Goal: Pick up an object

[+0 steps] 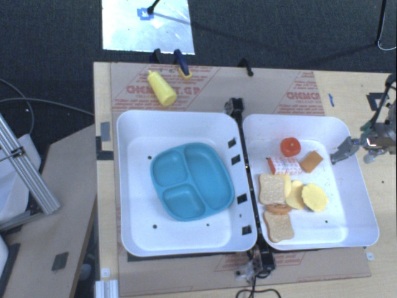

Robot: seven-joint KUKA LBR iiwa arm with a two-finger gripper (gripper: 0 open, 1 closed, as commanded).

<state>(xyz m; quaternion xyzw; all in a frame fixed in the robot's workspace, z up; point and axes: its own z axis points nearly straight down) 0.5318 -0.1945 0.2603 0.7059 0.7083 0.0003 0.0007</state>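
Note:
The right bin (pixel 353 228) holds several toy foods: a red tomato (pixel 289 146), an orange block (pixel 311 161), a red-and-white packet (pixel 284 166), two bread slices (pixel 272 189) (pixel 279 226) and a yellow round piece (pixel 314 197). My gripper (pixel 358 152) hangs over the right bin's right rim, to the right of the orange block and apart from it. It stands open with nothing between its fingers.
A blue divided plate (pixel 192 180) lies in the left bin (pixel 133 166). A yellow bottle (pixel 161 87) and a blue clip (pixel 182 64) lie on the bench behind the bins. A black divider (pixel 245 166) runs between the two bins.

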